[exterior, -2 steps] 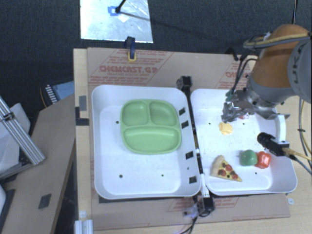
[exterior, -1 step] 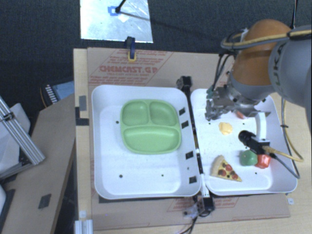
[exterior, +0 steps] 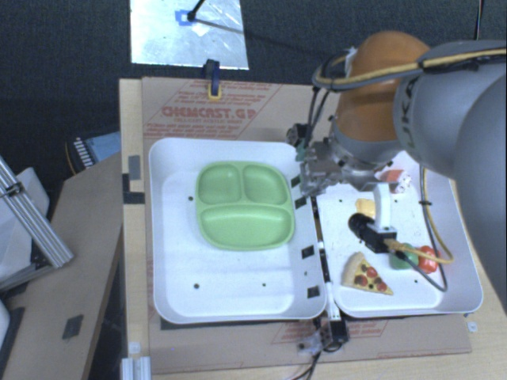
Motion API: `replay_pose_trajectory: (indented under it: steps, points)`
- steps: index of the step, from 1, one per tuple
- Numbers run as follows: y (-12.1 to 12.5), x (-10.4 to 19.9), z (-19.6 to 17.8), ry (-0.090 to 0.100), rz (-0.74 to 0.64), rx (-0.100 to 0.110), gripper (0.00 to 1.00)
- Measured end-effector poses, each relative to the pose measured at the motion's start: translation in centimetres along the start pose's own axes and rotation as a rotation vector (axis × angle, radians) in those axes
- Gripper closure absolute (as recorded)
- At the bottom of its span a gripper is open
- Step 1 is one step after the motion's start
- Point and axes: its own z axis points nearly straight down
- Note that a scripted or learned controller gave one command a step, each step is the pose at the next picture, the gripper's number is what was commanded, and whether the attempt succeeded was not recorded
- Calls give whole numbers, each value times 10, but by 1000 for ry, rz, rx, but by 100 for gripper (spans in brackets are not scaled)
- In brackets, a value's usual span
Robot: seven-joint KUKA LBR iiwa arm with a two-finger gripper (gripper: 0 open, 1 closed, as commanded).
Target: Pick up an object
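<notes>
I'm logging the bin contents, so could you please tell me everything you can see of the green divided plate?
The green divided plate is pale green, looks like matte plastic, and has a rounded rectangular shape. Raised ridges split it into three compartments: two smaller ones at the far side and one long one nearer the camera. It lies flat and upright on the floor of the left white bin, toward its far half, with nothing visible in it or touching it.

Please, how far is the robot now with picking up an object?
Nothing looks picked up yet. The arm's gripper is above the wall between the two bins, with no object seen in it. The pizza slice and the other toys lie in the right bin; the green plate lies in the left bin. Grasping and lifting remain.
</notes>
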Motion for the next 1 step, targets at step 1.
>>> replay_pose_trajectory:
  steps: [1]
  points:
    - [-2, 51, -1, 0, 0, 0, 100]
